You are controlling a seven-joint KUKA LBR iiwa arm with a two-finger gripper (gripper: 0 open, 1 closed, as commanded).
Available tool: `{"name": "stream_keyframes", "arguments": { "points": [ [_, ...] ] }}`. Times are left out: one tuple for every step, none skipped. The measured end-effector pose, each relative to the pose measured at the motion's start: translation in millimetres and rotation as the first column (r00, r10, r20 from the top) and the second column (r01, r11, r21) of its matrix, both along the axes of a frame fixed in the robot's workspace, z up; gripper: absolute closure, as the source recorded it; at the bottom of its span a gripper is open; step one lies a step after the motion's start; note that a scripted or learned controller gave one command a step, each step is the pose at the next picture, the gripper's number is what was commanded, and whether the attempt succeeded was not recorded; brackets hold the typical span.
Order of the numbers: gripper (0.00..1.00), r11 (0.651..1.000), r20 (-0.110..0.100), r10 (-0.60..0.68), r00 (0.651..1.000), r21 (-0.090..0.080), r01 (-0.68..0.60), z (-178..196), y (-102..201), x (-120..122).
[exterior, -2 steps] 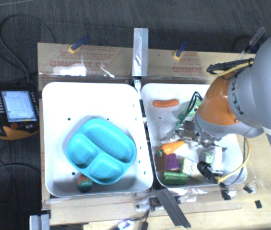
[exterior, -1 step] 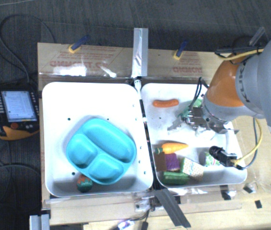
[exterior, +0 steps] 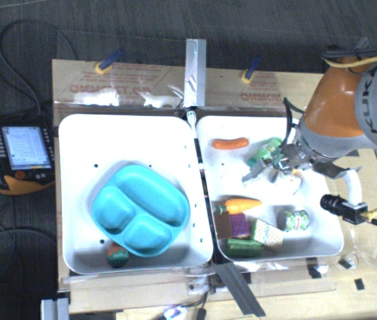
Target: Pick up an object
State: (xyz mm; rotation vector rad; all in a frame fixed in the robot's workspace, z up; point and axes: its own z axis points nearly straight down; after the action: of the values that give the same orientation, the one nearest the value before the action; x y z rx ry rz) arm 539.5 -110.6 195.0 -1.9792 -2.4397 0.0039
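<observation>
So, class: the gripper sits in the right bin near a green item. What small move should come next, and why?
Probably a short descent onto the green item, then a close. The gripper hovers right beside it in the right bin, while the carrot and sausage lie farther off.

Arm (exterior: 348, 112) cut off at right edge, green item (exterior: 265, 152) partly hidden behind end effector (exterior: 268, 169), its fingers blurred
</observation>
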Motion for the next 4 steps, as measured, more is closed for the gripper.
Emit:
{"name": "stream_keyframes", "arguments": {
  "points": [
    [0.00,0.998,0.000,0.062,0.998,-0.001,-0.062,-14.8,-70.4,20.8],
    [0.00,0.995,0.006,0.102,0.995,0.004,-0.102,-100.6,-103.3,62.0],
    [0.00,0.998,0.015,0.055,0.998,-0.005,-0.055,-104.4,-94.0,26.3],
    [1.00,0.998,0.016,0.055,0.998,-0.003,-0.055,-94.4,-92.7,27.3]
  ]
}}
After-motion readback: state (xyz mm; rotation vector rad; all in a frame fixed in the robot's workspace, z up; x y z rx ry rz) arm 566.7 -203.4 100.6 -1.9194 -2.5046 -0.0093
